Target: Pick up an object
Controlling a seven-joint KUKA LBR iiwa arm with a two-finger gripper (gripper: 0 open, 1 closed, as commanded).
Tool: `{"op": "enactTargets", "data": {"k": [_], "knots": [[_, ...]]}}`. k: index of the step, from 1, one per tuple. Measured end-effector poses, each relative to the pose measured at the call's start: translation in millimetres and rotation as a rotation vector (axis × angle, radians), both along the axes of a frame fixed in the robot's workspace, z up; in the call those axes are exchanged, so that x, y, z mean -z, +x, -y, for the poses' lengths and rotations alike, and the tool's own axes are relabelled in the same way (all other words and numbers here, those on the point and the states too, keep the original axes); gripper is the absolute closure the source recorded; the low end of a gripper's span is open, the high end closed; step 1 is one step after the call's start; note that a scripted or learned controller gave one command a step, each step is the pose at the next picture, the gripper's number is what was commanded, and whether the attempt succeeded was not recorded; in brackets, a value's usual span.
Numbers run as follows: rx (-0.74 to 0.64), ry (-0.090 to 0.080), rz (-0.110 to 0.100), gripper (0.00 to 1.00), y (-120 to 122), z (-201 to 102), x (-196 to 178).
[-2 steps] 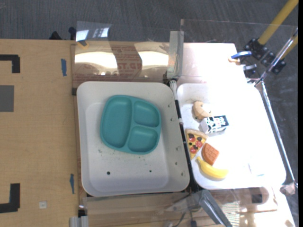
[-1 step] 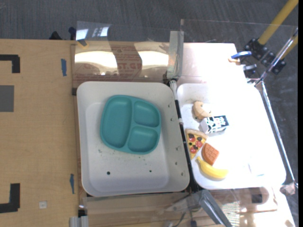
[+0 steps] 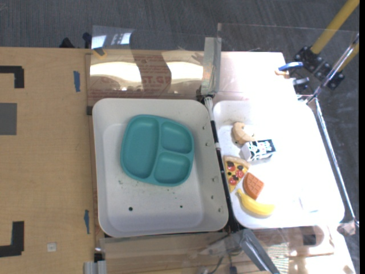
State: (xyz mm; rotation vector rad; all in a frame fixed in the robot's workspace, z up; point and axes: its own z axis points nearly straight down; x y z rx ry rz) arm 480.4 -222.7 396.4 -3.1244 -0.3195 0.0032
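- Left bin (image 3: 105, 170): shallow, white, with rounded corners; its floor was flecked with small dark specks.
- Plate (image 3: 157, 150): teal, divided into three compartments, lying flat in the left bin towards its far side, with nothing on it.
- Right bin (image 3: 302, 158): shallow, white, set edge to edge with the left bin; all the small items lay in its left half, close to the shared wall.
- Beige lump (image 3: 242, 132): a rounded tan toy, farthest back of the group; its kind could not be told.
- Milk carton (image 3: 259, 149): small, black and white, lying on its side just in front of the beige lump and nearly touching it.
- Pizza slice (image 3: 234, 171): a toy wedge with red dots, beside the dividing wall, in front of the carton.
- Waffle (image 3: 253, 185): an orange-brown square piece, touching the pizza slice on its right.
- Banana (image 3: 255, 206): yellow, curved, lying nearest the front rim, just under the waffle.
- Jaws: their state could not be told.
- Yellow rod (image 3: 342, 16): slanted across the far right corner, with black clamps (image 3: 313, 67) at its lower end, outside the right bin.
- Cardboard sheet (image 3: 40, 153): brown, flat, to the left of the left bin, with black corner marks.
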Motion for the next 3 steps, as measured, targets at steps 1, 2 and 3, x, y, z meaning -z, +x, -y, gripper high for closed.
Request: {"op": "enactTargets", "data": {"k": [1,2,3], "knots": [[0.001,-0.001,0.003,1.00,0,1,-18],[0.001,-0.001,0.000,1.00,0,0,-17],[0.001,-0.001,0.002,1.00,5,1,-29]]}}
